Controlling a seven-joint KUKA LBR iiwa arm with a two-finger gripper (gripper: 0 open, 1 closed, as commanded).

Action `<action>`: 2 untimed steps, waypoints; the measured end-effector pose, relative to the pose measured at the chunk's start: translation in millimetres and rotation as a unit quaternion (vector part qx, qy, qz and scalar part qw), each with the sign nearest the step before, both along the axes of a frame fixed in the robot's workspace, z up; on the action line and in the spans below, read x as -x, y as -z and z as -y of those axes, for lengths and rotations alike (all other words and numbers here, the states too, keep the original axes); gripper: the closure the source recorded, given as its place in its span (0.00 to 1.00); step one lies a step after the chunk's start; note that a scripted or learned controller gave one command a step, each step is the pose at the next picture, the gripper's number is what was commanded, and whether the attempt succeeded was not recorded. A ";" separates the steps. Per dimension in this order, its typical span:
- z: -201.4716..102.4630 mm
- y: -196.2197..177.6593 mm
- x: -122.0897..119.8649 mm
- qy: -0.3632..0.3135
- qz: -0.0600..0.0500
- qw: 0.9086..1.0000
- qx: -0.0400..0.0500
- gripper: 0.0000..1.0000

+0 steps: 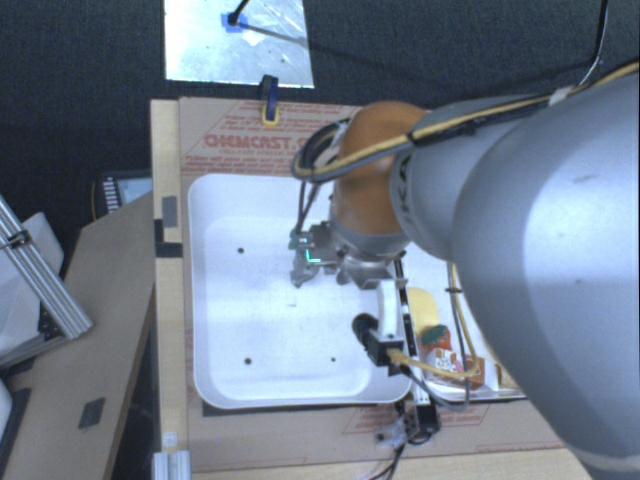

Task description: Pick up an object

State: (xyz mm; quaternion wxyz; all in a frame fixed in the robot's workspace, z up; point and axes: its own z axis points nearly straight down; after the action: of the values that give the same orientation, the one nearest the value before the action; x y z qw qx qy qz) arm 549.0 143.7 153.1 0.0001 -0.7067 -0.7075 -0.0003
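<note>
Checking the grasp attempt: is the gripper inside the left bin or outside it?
Inside: the gripper hangs over the left bin floor, within its rim.

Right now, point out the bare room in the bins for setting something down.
The shallow white left bin has bare floor along its left wall and near rim, below the gripper. It is crowded to the right: a yellow object and a red-and-orange object lie beside the grey arm.

A plain white bin (262, 308) is seen on a tan board (250, 138) printed with red lettering. The arm (520, 238) is coloured grey, with an orange band (375, 168) above the wrist. A yellow object (425, 308) and a red-and-orange patterned item (440, 348) are seen beside it.
</note>
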 end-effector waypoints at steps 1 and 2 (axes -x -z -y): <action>-25.9 72.4 -56.8 -0.003 0.001 1.000 0.000 0.00; 17.4 67.3 -116.7 0.002 0.003 1.000 0.001 0.00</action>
State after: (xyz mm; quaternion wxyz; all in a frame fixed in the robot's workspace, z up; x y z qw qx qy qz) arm 665.7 126.3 85.8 -0.0027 -0.7078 -0.7064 -0.0023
